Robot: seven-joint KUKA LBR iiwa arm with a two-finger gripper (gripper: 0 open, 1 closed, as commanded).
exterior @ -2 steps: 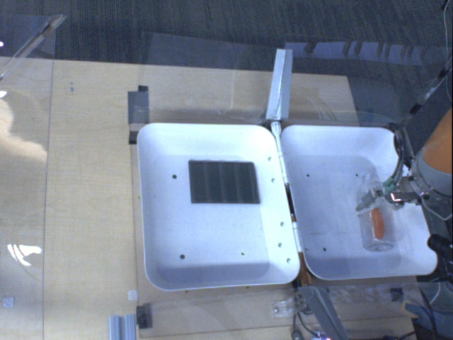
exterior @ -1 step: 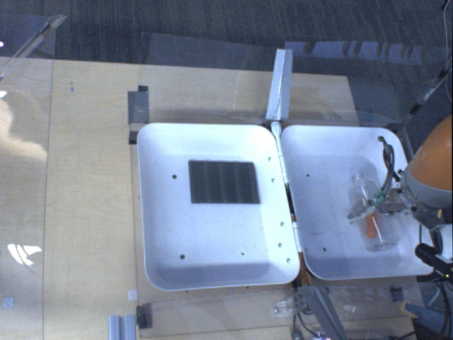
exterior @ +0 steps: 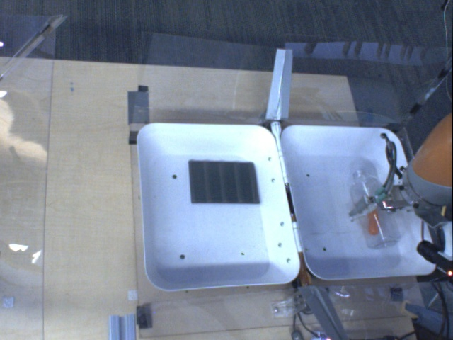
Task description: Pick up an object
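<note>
Tool (exterior: 369, 207) over right bin (exterior: 318, 190), finger state unclear; orange item (exterior: 373, 224) beneath; no legible writing.

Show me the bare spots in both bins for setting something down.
Left bin: open floor all around the dark grate. Right bin: its left half is bare; its right side is crowded by the gripper and an orange object.

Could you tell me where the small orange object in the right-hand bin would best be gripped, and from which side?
Probably across the middle of the orange object, from above. It lies flat on the floor of the right bin as a narrow piece, so its long sides look free. The end effector sits right beside it, with transparent clutter around.
</note>
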